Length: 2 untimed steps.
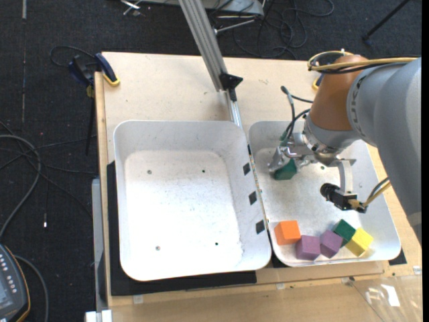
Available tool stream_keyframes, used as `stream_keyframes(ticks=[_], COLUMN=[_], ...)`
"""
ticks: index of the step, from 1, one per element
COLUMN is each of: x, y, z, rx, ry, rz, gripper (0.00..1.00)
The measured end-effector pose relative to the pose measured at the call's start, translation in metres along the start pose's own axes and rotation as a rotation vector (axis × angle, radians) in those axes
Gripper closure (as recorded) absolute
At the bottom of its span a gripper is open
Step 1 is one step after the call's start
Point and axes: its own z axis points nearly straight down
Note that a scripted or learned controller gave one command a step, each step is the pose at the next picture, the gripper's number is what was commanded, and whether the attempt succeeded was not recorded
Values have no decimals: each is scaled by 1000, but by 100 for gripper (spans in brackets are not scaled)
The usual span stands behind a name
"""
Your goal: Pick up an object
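the gripper (287,159) sits low in the right bin (382,200), near its far left side, and a dark green block (286,171) is right under its tip, touching or nearly so. whether the pincer is wide, narrow or clamped on that block, i cannot tell from this angle. the other blocks lie well apart, toward the near edge: one orange (289,231), two purple (308,247) (330,242), one green (344,229), one yellow (360,242). six blocks counted. the left bin (127,139) lies alongside.
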Motion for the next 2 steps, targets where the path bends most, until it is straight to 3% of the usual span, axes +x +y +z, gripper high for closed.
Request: stream_keyframes(ticks=[1, 2], x=[93, 111], y=[0, -23], z=[-104, -99], rx=[-6, 5], ry=[2, 0], rz=[-3, 3], gripper=[100, 100])
